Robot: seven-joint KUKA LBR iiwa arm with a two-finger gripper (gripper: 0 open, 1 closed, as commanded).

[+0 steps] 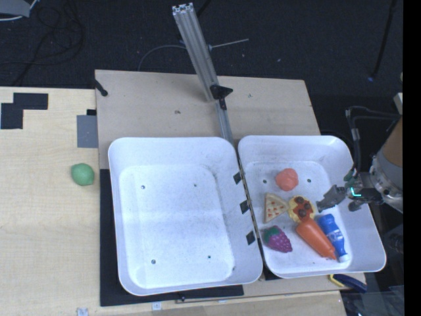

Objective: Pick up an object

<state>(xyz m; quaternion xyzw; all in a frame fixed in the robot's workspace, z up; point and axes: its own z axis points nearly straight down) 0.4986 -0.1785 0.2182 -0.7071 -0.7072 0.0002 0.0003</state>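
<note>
Here, at a slant from above:

Bench: pale tan board [164, 107] under both bins, with a lighter wood-grain tabletop [39, 176] joining on the left, marked by black and grey rectangular patches near its far edge.

Backdrop: dark carpet-like floor beyond the bench, crossed by loose cables at top left.

Mast: ribbed aluminium rail [197, 48] rising at a tilt from a black bracket at the board's far side, just behind the seam between the bins.

Left bin [125, 157]: shallow, white, speckled, resting on a black mat whose edge peeks out along its left and near sides.

Right bin [263, 151]: same make, touching the left one, joined by small black clips along the shared rim.

Toys in right bin: red-orange ball [287, 179] toward the far side; pizza slice [275, 207] just beside a small yellow-and-red piece [302, 208]; purple grape bunch [279, 240] near the front; orange carrot [314, 237] lying diagonally, touching a blue bottle [333, 233] on its right.

Stray item: green ball [83, 174] on the wood tabletop, well apart from both bins.

Gripper [335, 199]: low over the right bin's right part, just above the blue bottle's upper end, dark fingers spread apart, pinching nothing, a teal light glowing at its base.

Arm: grey wrist entering from the right edge.
</note>
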